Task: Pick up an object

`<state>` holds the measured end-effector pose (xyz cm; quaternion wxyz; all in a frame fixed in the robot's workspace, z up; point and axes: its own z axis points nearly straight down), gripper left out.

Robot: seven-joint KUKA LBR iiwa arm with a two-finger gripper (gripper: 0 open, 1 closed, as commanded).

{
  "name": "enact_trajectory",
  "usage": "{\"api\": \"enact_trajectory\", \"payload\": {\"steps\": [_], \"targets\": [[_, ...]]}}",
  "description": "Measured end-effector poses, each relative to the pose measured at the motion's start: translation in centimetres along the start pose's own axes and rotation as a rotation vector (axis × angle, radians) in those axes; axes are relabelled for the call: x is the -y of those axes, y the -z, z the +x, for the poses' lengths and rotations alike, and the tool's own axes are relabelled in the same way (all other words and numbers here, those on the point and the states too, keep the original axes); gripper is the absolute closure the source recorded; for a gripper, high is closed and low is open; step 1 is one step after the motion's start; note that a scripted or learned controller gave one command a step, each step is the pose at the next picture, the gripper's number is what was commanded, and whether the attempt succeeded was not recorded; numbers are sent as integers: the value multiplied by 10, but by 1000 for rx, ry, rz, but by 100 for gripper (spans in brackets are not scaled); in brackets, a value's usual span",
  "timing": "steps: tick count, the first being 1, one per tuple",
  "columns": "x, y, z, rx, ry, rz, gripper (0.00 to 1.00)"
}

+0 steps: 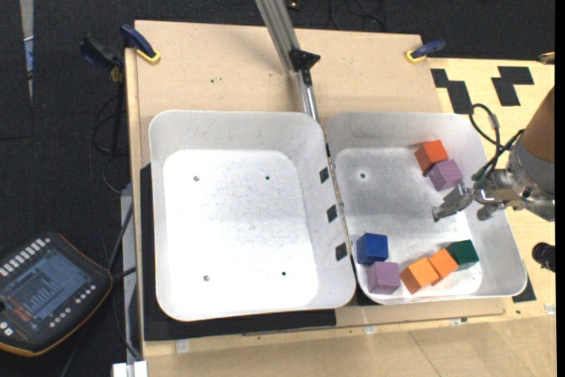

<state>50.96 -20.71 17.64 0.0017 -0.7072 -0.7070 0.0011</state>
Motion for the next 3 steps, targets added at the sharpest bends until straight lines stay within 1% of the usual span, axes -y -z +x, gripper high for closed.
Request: {"api": "enact_trajectory", "payload": {"steps": [1, 2, 3], "targets": [[10, -57, 3, -1, -1, 2, 0], [8, -44, 2, 1, 0, -6, 100], [9, 2, -5, 4, 1, -10, 100]]}}
